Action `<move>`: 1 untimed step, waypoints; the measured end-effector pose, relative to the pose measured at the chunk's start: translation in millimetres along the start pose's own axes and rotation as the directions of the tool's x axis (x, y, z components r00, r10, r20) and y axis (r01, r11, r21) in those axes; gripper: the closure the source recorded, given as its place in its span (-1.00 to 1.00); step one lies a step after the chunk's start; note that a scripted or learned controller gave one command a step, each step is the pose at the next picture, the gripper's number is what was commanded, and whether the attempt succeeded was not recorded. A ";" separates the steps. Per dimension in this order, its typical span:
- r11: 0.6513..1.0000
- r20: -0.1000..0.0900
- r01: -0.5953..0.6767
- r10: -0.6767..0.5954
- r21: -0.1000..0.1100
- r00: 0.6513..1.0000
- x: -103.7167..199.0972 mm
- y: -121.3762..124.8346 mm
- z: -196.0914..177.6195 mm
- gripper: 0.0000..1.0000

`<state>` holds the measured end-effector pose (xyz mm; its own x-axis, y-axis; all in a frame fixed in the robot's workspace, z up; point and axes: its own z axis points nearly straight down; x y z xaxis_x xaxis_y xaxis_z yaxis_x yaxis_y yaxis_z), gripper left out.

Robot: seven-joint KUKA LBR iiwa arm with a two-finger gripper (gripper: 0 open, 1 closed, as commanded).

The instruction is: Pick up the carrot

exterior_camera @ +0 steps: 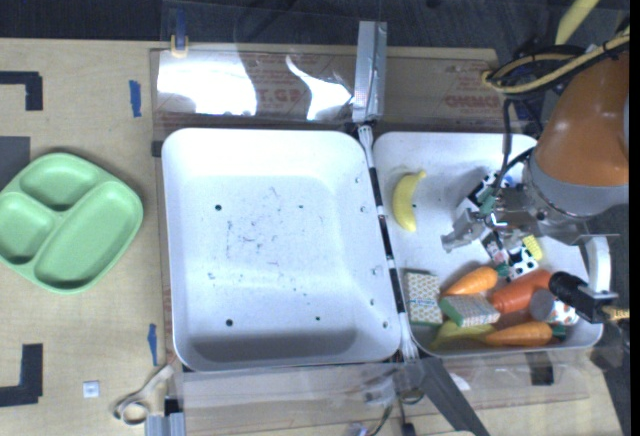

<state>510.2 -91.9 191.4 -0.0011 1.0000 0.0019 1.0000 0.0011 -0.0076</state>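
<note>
Carrot (471, 281) pieces are heaped at the lower right of the frame, in the near corner of the right bin (440, 149). Several orange items are crowded there: one carrot-shaped piece beside a speckled block (423, 296), a redder one (517, 293) to its right, and a longer one (520, 333) along the bin's near wall. Which of these is the intended carrot cannot be settled with certainty. A yellow-green piece (462, 326) is wedged among them.

Just above the pile, the gripper (487, 224) is seen hanging over the bin, apart from the orange items; nothing is shown between its fingers, and whether the jaws are spread or closed cannot be told from this slanted view. The approach step is judged to be in hand, with no grasp made yet.

Further up the bin, a banana (405, 200) is lying alone near the divider. The left bin (200, 164) is seen at the centre, and a green divided plate (66, 220) is set on the bench at the far left.

For the next move, a descent toward the lower right would be called for, with the fingers aligned across one carrot's width so that the neighbours are not caught.
</note>
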 end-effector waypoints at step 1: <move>1.000 -0.001 -0.001 0.001 0.005 1.000 0.2 0.1 -6.9 1.00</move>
<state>510.4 -91.7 198.3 0.0000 1.0000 0.0030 0.9999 0.0001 -0.0122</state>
